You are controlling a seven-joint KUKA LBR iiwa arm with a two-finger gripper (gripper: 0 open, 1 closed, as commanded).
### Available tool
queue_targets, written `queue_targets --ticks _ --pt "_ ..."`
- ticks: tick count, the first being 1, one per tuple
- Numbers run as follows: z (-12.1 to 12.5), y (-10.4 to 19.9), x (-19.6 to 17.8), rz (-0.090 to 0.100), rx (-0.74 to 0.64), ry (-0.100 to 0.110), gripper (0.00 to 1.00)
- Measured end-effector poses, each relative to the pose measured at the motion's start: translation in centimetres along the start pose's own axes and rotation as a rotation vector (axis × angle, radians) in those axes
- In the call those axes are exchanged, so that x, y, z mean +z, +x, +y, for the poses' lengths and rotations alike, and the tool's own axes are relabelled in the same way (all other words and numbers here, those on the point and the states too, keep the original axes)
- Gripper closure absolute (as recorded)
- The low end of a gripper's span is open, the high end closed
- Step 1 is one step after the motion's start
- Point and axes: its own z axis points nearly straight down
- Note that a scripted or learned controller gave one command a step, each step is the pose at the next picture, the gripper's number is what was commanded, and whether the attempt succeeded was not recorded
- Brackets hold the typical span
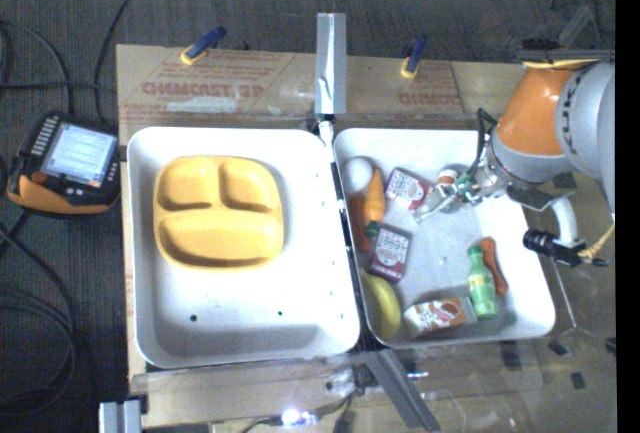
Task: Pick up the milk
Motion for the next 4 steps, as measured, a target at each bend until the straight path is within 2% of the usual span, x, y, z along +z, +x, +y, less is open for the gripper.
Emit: queue_targets --ticks 1,2,3,4 --pt "2.7 0.2 -16.9 0.001 -0.239 0.008 0.0" --pt "5.3 0.4 -19.6 0.0 -0.405 0.008 0.0" --pt "2.1 3.1 -17.9 0.002 -0.449 0.009 0.0" --pt "-6.2 5.7 -11.0 0.005 -0.481 0.01 0.0"
